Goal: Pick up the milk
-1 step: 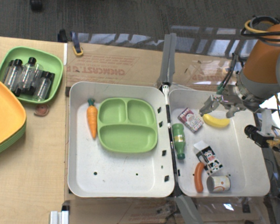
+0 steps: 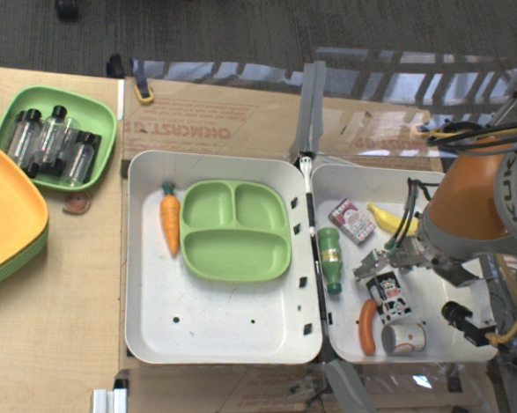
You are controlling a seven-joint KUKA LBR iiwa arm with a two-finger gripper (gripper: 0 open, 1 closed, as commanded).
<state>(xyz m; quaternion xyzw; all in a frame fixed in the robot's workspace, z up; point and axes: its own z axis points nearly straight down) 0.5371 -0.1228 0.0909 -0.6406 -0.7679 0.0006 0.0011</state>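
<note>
Bins: smooth white plastic, slightly glossy. Divided plate in left bin: matt green plastic. Carrot beside plate: glossy plastic. Bench left of bins: pale wood, matt. Cardboard behind bins: matt brown.

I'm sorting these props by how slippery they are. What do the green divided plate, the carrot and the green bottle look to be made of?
The green divided plate looks like moulded plastic: uniform colour, soft matte sheen, rounded ridges. The carrot is probably a plastic or rubber toy, judging by its flat, even orange and neat green top. The green bottle seems to be glossy plastic, with a highlight along its side.
</note>
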